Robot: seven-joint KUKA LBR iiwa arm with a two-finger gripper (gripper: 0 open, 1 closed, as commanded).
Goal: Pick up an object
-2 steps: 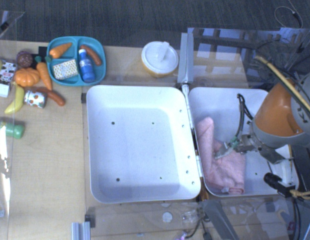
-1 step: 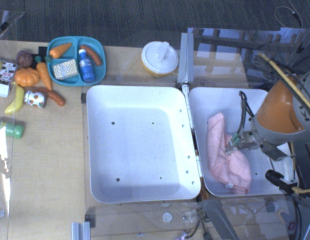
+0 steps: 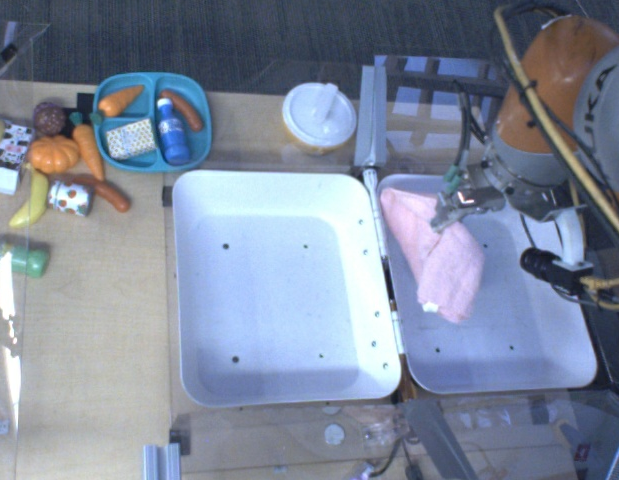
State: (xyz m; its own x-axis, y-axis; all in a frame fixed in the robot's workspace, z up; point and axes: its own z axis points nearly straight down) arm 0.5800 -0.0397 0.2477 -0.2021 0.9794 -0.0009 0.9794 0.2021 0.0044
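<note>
In the right bin [image 3: 509, 368], right of centre in the frame, the pink cloth [image 3: 441, 258] is met at its upper fold by the gripper [image 3: 455, 206], its opening impossible to judge, so a deep, centred bite is advised.

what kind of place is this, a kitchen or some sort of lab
Most likely a robot lab bench, not a kitchen: a robot arm reaches over two white bins, one holding a pink cloth, and toy food lies to the side.
</note>
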